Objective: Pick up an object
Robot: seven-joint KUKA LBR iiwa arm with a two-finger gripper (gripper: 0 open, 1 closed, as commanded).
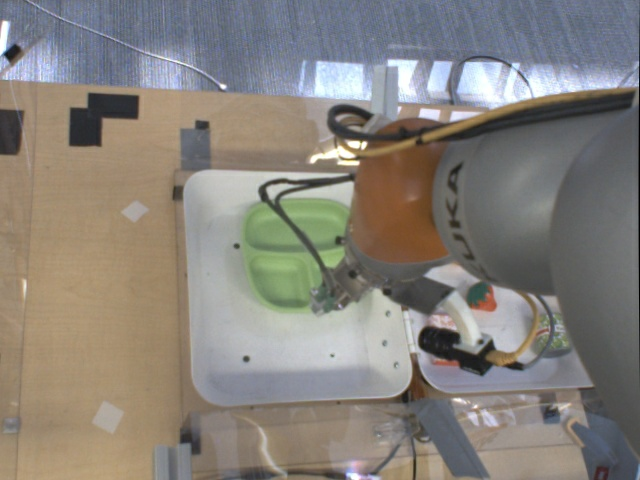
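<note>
Plywood tabletop point(90, 298) carries two white bins; I work over the left bin point(300, 373). Gripper point(327, 300) sits low at the green divided tray point(285, 248), touching its near edge. I cannot tell the jaws' state; wrist and cable block them. Tray directly beneath and just beyond. I judge it light, stiff, slick plastic; best grip is the rim or centre divider.

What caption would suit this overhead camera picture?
Grey, orange-banded robot arm lowers its gripper over a green divided plastic tray in the left white bin.
</note>
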